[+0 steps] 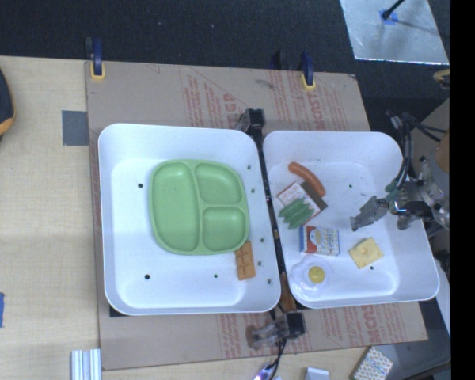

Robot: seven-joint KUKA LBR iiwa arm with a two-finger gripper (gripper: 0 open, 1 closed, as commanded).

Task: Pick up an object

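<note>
The right bin (380, 147) holds several small items: an orange sausage (307, 178), a green leafy piece (296, 211) on a brown and white card, a small printed packet (321, 240), a yellow cheese-like block (366, 252) and a fried-egg toy (315, 275). My gripper (367, 214) hangs low at the bin's right side, just above the yellow block. I see nothing between its fingers. The arm enters from the right edge.
The left bin (123, 283) bears a green divided plate (199, 206) and an orange waffle-like cracker (244, 261) near its right wall. A black divider with clamps runs between the bins. Both bins rest on a cardboard sheet (182, 93) clipped to the bench.
</note>
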